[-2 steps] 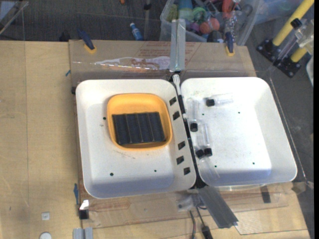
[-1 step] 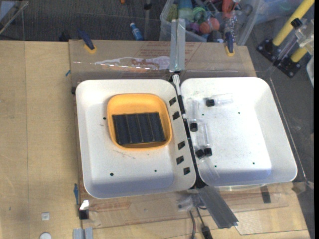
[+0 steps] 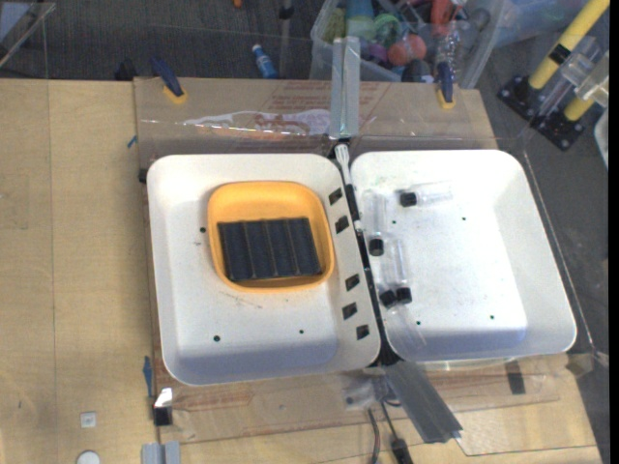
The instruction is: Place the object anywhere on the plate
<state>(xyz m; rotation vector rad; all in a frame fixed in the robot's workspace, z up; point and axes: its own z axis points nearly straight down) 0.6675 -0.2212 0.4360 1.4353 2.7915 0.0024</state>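
Observation:
A yellow-orange plate with rounded corners sits in the left white bin, toward its back middle. A black rectangular object with several raised ribs lies flat on the plate. It covers the plate's middle and front, and its edges stay inside the rim.
The right white bin holds small clear pieces with black caps along its left side. Black clips line the wall between the two bins. A metal post stands behind the bins, and a tub of coloured toys sits farther back.

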